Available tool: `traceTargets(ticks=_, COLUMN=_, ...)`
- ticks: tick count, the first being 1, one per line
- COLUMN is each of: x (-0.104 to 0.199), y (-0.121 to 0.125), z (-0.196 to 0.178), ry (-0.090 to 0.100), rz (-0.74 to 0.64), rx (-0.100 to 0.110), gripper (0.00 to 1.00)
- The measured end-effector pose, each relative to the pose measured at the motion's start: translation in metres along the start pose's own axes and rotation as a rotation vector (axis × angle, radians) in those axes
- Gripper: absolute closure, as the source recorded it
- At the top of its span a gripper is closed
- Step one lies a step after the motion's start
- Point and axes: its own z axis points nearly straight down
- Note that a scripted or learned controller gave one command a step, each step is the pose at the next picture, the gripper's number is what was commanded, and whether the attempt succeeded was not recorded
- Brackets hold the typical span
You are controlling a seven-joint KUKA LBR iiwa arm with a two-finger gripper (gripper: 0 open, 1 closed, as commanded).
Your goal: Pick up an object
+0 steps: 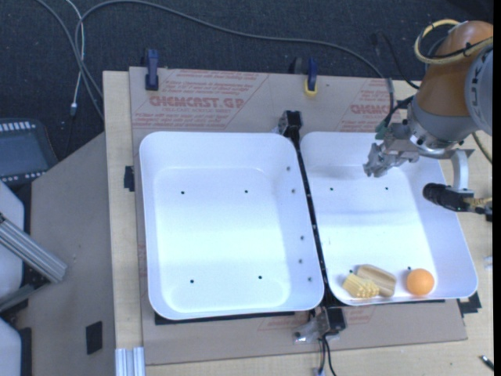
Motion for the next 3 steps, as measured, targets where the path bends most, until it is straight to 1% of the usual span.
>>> traceTargets(ticks=1, x=0.009, y=0.005, z=-0.049, ry=0.0, rz=-0.001, rx=0.0, gripper=1.0)
traceTargets(ticks=2, x=0.009, y=0.006, z=-0.098, ry=0.0, rz=0.0, rx=0.001, gripper=1.0)
traceTargets(ticks=3, x=0.058, y=0.01, z=-0.086, ry=0.001, rz=-0.003, rx=0.004, gripper=1.0)
